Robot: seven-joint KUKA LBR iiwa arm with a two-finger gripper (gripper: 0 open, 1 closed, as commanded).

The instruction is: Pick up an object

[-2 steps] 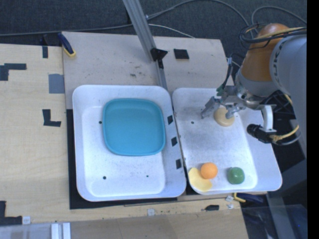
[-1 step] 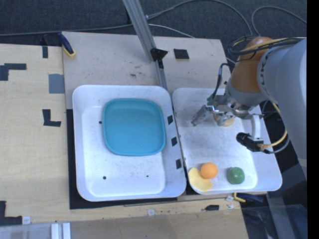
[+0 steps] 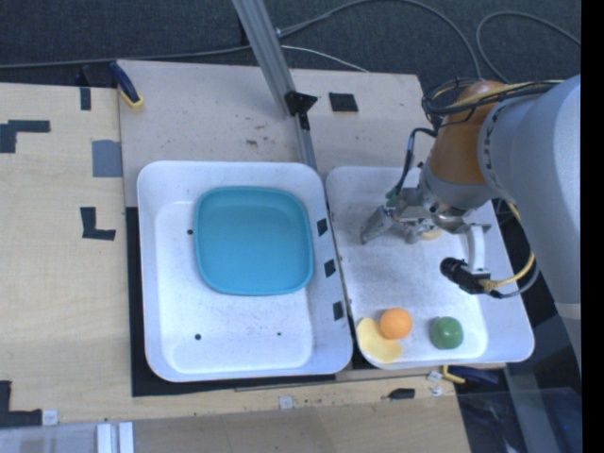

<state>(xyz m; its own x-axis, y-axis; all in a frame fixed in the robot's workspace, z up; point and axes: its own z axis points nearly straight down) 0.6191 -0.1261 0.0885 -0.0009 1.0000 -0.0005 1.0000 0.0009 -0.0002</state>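
Right bin [image 3: 373, 281] taken as the landmark throughout.

Arm [image 3: 528, 168] reaches in from the right and hangs over the far half of the right bin. Gripper [image 3: 394, 225] sits low, over the bin's bare floor toward its far left part. Fingers look spread, one tip pointing left toward the bin's inner wall, the other nearer the wrist; nothing between them. Whether the tips touch the floor I cannot tell from this slant.

Objects: three small things grouped at the near edge of the right bin. Orange ball [image 3: 395, 324] in the middle, resting against a yellow piece [image 3: 377, 344] that lies at the near left corner. Green ball [image 3: 445, 332] just to the right of the orange one, apart from it. All three well apart from the gripper, on the near side of it.

Left of the right bin: second bin [image 3: 165, 338], touching it side to side, with a blue plate [image 3: 253, 240] lying flat in it.

Progress, as I judge it: nothing picked yet. No object lifted, none in the claw. Left to do: shift toward the near edge, descend on one of the three, close, lift. The orange ball and yellow piece touch, so a grasp there may disturb both; the green ball stands freer.
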